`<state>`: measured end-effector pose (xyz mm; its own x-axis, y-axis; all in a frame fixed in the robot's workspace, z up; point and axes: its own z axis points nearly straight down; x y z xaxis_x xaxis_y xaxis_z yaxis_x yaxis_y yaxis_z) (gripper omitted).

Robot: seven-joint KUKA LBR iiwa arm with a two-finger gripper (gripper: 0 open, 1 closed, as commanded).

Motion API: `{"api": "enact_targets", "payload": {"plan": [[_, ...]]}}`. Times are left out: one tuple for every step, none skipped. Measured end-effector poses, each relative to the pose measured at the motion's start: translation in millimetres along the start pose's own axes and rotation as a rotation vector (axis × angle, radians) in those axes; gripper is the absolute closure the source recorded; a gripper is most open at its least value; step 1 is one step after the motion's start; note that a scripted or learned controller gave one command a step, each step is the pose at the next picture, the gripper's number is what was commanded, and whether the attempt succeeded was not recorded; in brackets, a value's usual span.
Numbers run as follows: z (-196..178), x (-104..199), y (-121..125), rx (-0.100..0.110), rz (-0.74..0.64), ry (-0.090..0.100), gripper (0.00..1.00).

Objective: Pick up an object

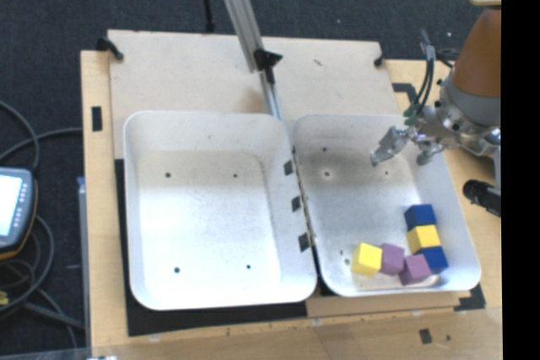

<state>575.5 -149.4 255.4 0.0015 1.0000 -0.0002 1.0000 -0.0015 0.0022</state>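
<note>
Blocks (403, 247) cluster well apart from seemingly empty fingers (390, 145).

Two white bins: left bin (143, 181), right bin (337, 139) with yellow block (367, 259), purple blocks (403, 262), blue blocks (420, 217); gripper (407, 143) above.

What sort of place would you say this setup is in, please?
Probably a robotics lab: a wooden bench bears two white bins, an arm's gripper hangs over one holding blocks, and cables trail over dark carpet.
</note>
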Motion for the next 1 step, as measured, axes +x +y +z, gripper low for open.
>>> {"api": "enact_targets", "payload": {"plan": [[0.0, 0.0, 0.0, 0.0, 0.001, 0.0, 0.0]]}}
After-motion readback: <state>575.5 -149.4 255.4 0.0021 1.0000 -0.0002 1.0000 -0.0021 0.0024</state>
